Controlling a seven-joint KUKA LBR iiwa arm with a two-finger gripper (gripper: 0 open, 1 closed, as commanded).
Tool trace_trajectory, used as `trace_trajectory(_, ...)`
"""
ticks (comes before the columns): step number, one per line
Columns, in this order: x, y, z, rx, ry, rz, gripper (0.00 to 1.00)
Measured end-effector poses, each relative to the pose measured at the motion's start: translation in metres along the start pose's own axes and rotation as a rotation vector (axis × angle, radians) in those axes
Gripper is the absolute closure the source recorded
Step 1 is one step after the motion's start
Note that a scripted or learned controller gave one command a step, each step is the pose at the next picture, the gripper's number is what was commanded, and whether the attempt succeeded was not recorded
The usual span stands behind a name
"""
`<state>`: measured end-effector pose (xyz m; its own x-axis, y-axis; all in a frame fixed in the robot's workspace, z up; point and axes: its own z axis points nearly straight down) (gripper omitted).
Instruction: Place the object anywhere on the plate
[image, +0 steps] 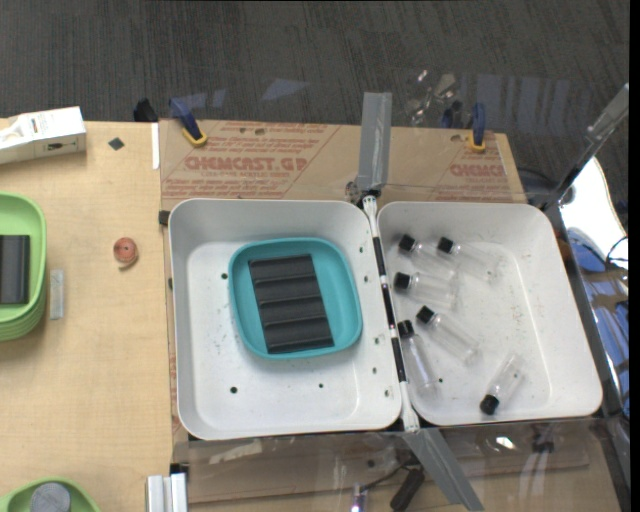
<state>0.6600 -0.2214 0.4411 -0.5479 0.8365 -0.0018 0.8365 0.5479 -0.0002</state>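
A teal square plate (243, 300) lies in the middle of the left white bin (200, 370). A dark ribbed block (290, 302) rests on the plate and covers most of its centre. In the right white bin (545, 300) lie several clear vials with black caps. Two of them (415, 246) (452, 247) are near the back left, one (412, 283) is below them, and one (446, 334) lies mid-bin. Another vial (501, 388) sits near the front, and one (414, 352) lies along the left wall.
A grey post (375, 140) rises behind the seam between the bins. Cardboard (260, 160) with two clamps lies behind them. On the wooden bench to the left are a green tray (22, 270), a small pink disc (124, 250) and a white box (40, 133).
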Motion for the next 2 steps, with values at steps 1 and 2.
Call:
trace_trajectory(1, 0.0000, 0.0000, 0.0000, 0.000, 0.000, 0.000, 0.00)
trace_trajectory(2, 0.0000, 0.0000, 0.0000, 0.000, 0.000, 0.000, 0.00)
